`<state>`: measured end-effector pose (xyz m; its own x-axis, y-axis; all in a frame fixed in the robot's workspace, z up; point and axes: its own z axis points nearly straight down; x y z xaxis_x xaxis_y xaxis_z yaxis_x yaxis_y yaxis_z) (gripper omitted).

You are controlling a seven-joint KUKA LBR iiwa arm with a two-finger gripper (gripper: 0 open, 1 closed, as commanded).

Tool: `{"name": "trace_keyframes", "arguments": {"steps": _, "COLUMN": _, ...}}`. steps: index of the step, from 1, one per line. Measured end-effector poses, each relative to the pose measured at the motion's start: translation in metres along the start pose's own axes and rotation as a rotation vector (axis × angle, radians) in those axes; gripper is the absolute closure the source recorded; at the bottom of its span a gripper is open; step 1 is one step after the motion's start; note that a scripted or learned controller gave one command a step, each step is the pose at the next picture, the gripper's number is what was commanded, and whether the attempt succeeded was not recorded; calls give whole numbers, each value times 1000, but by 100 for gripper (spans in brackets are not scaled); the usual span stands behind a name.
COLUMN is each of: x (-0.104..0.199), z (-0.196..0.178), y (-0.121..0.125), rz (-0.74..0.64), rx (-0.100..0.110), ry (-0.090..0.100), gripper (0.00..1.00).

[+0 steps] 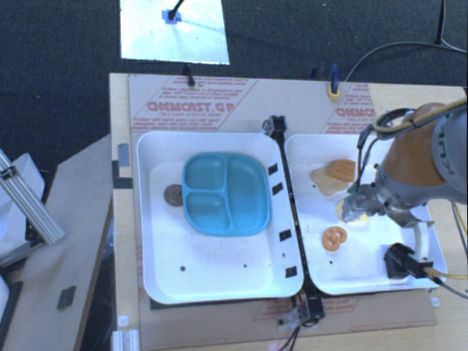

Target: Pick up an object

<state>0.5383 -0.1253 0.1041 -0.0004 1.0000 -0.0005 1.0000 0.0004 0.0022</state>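
**Bench with two white bins, arm low over the right one**

A pale bench (409, 97) stands on dark carpet, its top covered by a printed protective sheet (219, 101). The two shallow bins sit side by side on it, touching along a black divider.

The left bin (157, 269) holds a blue plate (225, 194) with three compartments, lying flat near the middle. The right bin (362, 268) has the grey arm (420, 156) reaching in from the right, orange band showing above the wrist.

The gripper (356, 209) hangs low over the middle of the right bin – whether it is spread or closed cannot be told from this angle. A small yellow piece (341, 211) shows at its left edge, right beside or under it; contact is unclear.

Just above that lie a pale slice and an orange slice (335, 175), overlapping. Below the gripper – near but apart from it – is a small orange pretzel (334, 238).

A small brown disc (173, 194) rests in the left bin, just beside the plate's left edge.
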Motion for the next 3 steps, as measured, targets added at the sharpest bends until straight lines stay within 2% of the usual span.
{"name": "trace_keyframes", "arguments": {"steps": 3, "x": -3, "z": -143, "y": 4, "rz": -5, "rx": -5, "ry": -1, "gripper": 100}}
